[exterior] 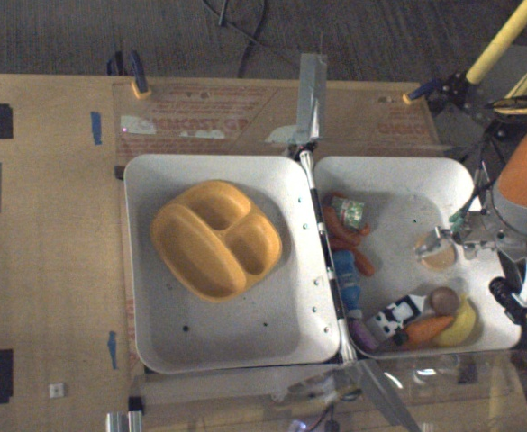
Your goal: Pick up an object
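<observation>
1. Brown cardboard-covered bench [47, 268] fills the left and middle of the frame, with dark carpet and black cables along the top edge; blue tape marks and black corner marks sit on the board.

2. Two shallow white plastic bins lie side by side at centre: the left bin [155, 331] and the right bin [398, 174], touching along a shared middle wall.

3. Left bin contents: one orange plastic divided plate with three compartments [216, 238], lying flat in the upper middle of the bin.

4. Right bin contents, along its left wall: a green-and-white wrapped item [348, 212], an orange carrot-like toy [353, 241] and a blue object [344, 273]. Along the lower edge: a black-and-white box [396, 318], a purple item [364, 336], a second orange carrot-like toy [428, 329], a brownish round object [442, 300] and a yellow banana-shaped toy [462, 324].

5. Grey arm with its orange band [524, 178] enters at the right edge. The two-finger gripper [443, 241] sits low over the right side of the right bin, just at a small tan round object [439, 257].

6. Pincer state: cannot be told; the metal parts are small and blurred, and nothing is seen clamped.

7. Judgement: the step in hand appears to be the approach to the tan object. The next move would call for closing squarely on it and then lifting straight up, clear of the bin's right wall.
</observation>
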Robot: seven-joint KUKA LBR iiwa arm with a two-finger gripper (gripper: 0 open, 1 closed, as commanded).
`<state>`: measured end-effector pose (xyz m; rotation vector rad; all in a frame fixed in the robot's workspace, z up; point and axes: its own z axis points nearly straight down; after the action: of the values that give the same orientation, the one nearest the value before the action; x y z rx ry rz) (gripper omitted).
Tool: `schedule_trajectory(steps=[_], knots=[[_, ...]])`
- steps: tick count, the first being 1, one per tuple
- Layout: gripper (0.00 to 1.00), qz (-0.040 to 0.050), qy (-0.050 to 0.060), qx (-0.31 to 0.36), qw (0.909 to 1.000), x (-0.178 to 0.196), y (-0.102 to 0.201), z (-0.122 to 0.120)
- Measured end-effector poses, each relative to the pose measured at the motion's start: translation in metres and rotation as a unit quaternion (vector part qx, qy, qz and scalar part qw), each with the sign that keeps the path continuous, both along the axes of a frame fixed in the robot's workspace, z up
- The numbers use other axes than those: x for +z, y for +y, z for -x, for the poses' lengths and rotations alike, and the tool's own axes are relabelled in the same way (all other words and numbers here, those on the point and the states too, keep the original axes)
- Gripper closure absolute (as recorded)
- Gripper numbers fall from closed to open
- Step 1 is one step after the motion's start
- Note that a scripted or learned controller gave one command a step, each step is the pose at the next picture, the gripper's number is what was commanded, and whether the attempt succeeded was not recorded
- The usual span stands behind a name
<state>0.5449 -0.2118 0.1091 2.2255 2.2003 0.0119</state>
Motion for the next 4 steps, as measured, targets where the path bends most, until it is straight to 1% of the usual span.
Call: schedule_trajectory(steps=[1, 2, 3, 4], knots=[[0.00, 0.0035, -0.018, -0.010, 0.9998, -0.004, 0.000, 0.036], [0.00, -0.0005, 0.005, 0.021, 0.9998, 0.183, -0.008, 0.035], [0.00, -0.0009, 0.006, 0.098, 0.9952, 0.021, 0.042, 0.065], [0.00, -0.0073, 0.006, -0.170, 0.9854, -0.023, 0.024, -0.007]])
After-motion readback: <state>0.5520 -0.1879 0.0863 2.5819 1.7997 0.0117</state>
